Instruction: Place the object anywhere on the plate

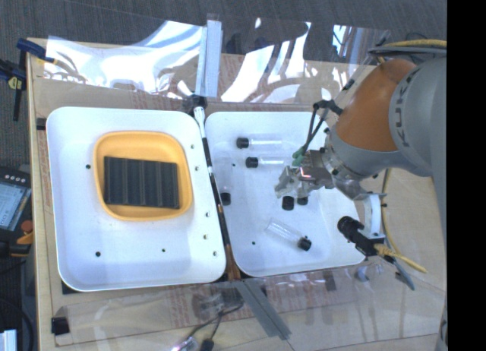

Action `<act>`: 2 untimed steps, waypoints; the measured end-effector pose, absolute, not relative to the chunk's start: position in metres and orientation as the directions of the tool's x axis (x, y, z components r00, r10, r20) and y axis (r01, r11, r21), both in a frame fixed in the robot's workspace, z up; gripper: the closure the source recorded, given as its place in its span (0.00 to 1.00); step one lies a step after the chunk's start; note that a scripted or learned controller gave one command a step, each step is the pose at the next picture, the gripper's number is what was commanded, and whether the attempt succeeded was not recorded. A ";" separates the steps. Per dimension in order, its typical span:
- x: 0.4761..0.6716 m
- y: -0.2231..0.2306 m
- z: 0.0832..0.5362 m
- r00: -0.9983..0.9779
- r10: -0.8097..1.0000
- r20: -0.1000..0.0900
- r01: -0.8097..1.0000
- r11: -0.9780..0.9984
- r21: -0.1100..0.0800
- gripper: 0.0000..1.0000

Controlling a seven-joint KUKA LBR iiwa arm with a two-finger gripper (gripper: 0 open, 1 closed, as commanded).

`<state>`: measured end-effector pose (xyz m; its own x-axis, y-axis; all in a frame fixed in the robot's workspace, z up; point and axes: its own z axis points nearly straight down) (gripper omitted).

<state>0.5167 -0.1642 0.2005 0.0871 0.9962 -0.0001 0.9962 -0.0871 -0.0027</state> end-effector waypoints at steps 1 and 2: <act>0.556 -0.140 0.256 -0.010 1.000 0.001 1.000 0.011 -0.003 1.00; 0.611 -0.100 0.214 -0.131 0.991 0.001 0.991 0.131 -0.002 1.00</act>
<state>0.6111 -0.0998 0.2138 -0.1312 0.9914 0.0006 0.9914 0.1312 -0.0024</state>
